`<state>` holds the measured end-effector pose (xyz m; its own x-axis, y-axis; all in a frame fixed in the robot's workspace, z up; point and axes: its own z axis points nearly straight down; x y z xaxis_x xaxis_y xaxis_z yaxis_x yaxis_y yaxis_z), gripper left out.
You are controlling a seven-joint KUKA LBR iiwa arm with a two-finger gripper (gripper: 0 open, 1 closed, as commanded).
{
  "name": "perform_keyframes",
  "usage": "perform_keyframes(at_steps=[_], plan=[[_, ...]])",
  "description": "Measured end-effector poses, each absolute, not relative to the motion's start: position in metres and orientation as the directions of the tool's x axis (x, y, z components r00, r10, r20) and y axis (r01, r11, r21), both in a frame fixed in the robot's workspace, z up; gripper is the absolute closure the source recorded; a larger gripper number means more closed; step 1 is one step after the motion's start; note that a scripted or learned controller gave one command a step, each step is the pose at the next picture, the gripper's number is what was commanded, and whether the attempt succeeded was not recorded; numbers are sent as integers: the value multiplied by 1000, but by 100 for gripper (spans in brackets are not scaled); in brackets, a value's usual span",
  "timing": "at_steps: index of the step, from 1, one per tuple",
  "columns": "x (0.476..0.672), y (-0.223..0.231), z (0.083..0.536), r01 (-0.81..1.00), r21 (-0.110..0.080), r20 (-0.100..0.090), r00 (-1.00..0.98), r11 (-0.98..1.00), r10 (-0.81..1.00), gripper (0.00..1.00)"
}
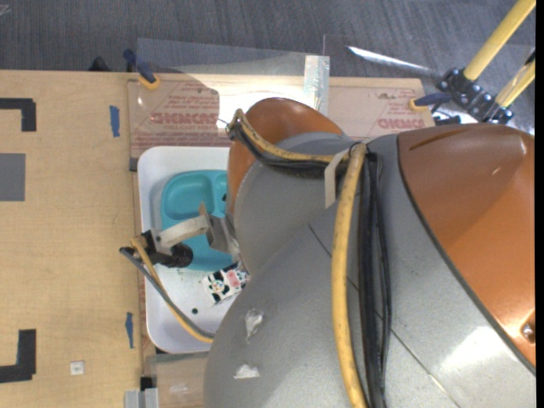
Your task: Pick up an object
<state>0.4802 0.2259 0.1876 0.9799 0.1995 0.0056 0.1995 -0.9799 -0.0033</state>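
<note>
Partly hidden: teal moulded dish (183,195) in white bin (151,177); jaws unreadable, cannot tell.

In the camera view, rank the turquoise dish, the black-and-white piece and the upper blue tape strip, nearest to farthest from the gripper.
1. turquoise dish, in the bin, beside the gripper.
2. black-and-white piece, lower in the bin.
3. upper blue tape strip, on the board, upper left.
</note>
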Motion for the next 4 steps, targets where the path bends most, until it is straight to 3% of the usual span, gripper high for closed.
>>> perform_keyframes(at_steps=[1,2,3,4], plan=[[481,223,382,196,-4,9,981,-981,195,100],[478,203,269,448,1,-8,894,-894,448,100],[479,224,220,235,1,-4,972,-972,235,100],[480,225,362,420,-1,6,908,-908,420,100]])
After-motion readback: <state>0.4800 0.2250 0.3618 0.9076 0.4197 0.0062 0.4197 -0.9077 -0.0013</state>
